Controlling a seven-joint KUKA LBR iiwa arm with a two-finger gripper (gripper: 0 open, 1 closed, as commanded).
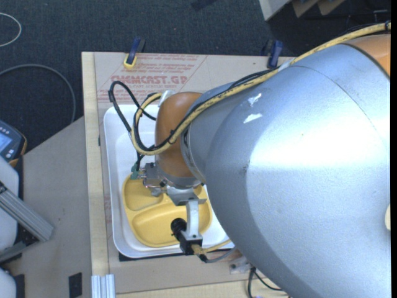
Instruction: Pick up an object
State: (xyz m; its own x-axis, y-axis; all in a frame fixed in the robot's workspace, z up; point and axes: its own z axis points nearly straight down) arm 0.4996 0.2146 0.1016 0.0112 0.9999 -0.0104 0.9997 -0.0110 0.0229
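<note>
Gripper (162,190) over yellow object (149,225), white bin (114,166)

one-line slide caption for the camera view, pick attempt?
Grey KUKA arm reaching from the right into the white bin, wrist low over yellow objects.

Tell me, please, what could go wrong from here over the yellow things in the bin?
The yellow objects lie pressed together in the white bin, so a grasp might shove them or slip. The arm hides that spot, so a miss may go unseen. The black cable looping over the bin might snag.
</note>
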